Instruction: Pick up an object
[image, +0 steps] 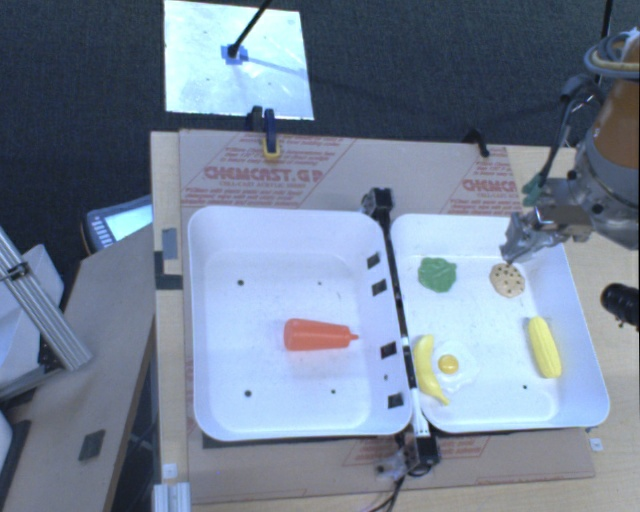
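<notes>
Seen from above, two shallow white plastic bins sit side by side on a bench. The left bin (230, 250) holds one orange plastic carrot (319, 335), lying on its side near the middle. The right bin (575, 350) holds five toy foods: one green leafy piece (437, 274), one round tan cookie with dark chips (507, 280), one yellow corn cob (543, 346), one yellow banana (427, 368) and one fried egg (450, 365), the egg touching the banana. The grey arm's two-finger gripper (520, 246) hangs just above the cookie, nothing visibly between its fingers; their spread cannot be told. The cookie looks flat, so a descent could likely close over it, or nudge it against the bin's far wall.
</notes>
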